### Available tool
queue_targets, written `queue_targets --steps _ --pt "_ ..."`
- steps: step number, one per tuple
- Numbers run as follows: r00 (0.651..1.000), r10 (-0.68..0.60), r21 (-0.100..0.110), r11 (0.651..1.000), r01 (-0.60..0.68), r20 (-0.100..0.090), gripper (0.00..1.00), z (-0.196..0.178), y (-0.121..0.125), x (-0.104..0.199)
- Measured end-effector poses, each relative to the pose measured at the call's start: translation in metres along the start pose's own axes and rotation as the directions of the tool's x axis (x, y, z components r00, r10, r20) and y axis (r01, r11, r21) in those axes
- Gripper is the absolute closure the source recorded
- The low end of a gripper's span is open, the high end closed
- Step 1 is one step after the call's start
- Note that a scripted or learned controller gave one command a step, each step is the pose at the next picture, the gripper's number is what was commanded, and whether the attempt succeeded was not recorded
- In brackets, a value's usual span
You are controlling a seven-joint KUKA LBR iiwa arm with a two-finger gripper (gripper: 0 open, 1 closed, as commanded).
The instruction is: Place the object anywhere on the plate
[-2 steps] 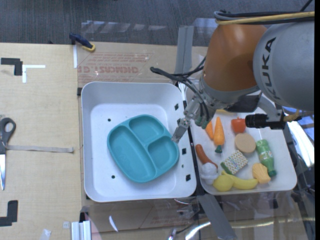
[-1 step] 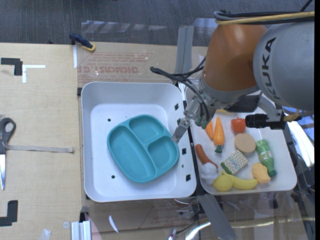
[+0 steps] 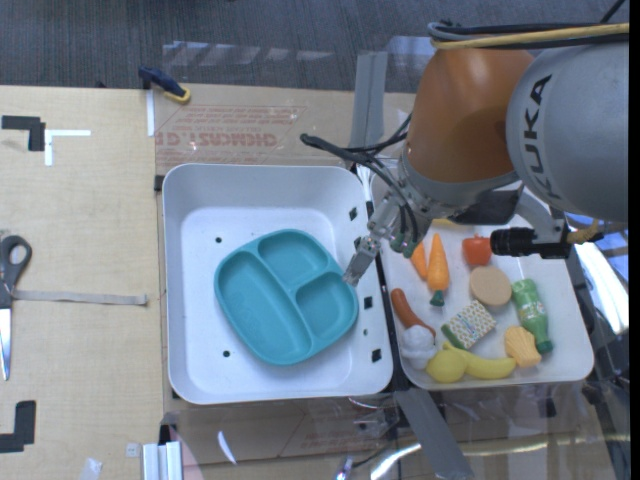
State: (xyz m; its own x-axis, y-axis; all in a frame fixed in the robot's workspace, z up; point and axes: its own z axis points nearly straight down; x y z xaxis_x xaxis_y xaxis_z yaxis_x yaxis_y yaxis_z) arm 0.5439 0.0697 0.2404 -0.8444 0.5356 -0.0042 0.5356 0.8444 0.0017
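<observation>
One arm [image 3: 500,118] reaching from right, gripper [image 3: 362,258] beside plate [image 3: 285,296] rim

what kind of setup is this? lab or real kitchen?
Most likely a robot lab bench, not a kitchen. The arm reaches over two white bins: one holds a teal divided plate, the other toy food such as a banana. Scissors and tape marks lie on the cardboard-covered bench.
</observation>
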Motion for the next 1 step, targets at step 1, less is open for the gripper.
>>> queue_targets --steps 1 --pt "1.000 0.000 0.000 1.000 0.000 0.000 0.00 0.0000 0.0000 0.0000"
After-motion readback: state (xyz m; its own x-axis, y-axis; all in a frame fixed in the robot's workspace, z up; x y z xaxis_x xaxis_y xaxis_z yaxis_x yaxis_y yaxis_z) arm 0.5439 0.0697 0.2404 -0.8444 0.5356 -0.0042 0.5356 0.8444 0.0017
